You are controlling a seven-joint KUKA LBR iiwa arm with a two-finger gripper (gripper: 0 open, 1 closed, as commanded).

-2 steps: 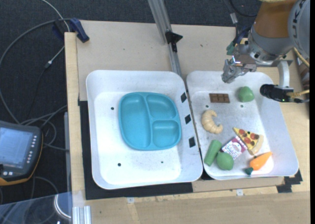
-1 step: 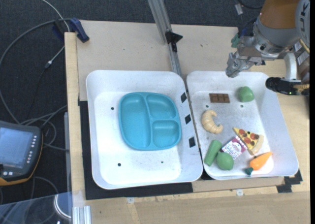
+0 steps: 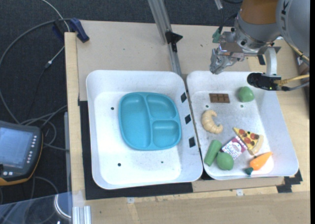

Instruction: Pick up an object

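Note:
My gripper (image 3: 217,67) hangs over the back rim of the right bin (image 3: 280,119), with nothing seen between its fingers. Below it in that bin lie a brown chocolate bar (image 3: 219,98) and a green ball (image 3: 245,94). Further forward are a croissant (image 3: 211,121), a pizza slice (image 3: 249,139), a small pink packet (image 3: 234,147), a green cucumber (image 3: 212,152), a green round fruit (image 3: 225,161) and an orange carrot (image 3: 259,161).
The left bin (image 3: 98,119) holds a blue divided plate (image 3: 149,120). A slanted metal pole (image 3: 160,11) rises behind the bins. The wooden bench (image 3: 128,46) is bare at the back. A teach pendant (image 3: 17,151) lies off the bench at left.

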